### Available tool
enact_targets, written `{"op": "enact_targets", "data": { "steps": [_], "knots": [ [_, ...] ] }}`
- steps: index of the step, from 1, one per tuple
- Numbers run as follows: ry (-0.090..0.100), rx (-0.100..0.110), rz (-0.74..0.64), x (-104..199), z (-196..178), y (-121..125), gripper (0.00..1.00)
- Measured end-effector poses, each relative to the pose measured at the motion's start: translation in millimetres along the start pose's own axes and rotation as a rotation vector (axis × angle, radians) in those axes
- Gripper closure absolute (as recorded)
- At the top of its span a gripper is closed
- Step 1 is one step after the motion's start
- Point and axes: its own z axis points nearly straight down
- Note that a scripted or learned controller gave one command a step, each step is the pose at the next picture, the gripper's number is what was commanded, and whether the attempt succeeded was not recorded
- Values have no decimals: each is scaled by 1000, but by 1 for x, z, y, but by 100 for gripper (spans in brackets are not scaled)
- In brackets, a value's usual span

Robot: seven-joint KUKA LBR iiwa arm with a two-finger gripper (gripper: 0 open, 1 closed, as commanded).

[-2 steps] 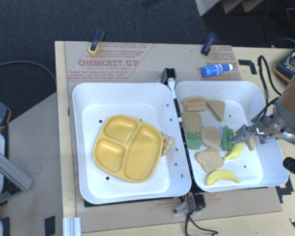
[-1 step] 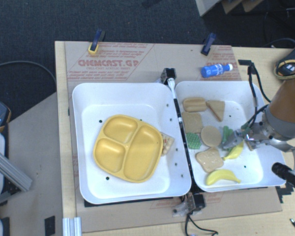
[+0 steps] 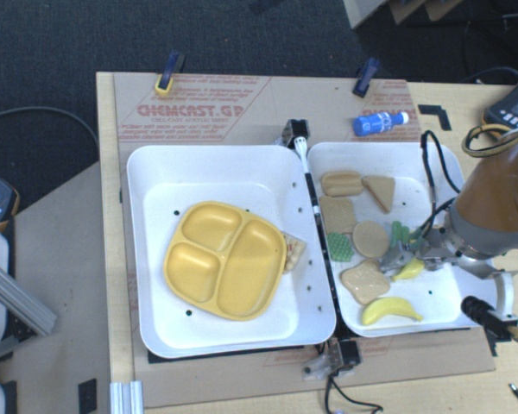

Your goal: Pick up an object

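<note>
The right bin holds several toy foods: a tan loaf, a tan wedge, a tan square, a round tan piece, a green mesh piece, a beige slice and a yellow banana. My gripper is low in this bin, just right of the round piece. It sits over a green item and a small yellow piece. The gripper body hides what lies directly under it.
The left bin carries a yellow divided plate with a small beige piece at its right edge. A blue bottle lies on the bench behind the right bin. Clamps hold the board's far edge.
</note>
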Motion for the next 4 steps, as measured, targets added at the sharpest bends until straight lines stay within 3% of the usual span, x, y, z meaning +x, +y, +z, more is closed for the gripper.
{"op": "enact_targets", "data": {
  "steps": [1,2,4],
  "knots": [
    [-2,-3,2,-1,-12,0,100],
    [-4,-6,-1,2,-73,-2,100],
    [-5,-8,-1,6,-143,-3,100]
  ]
}}
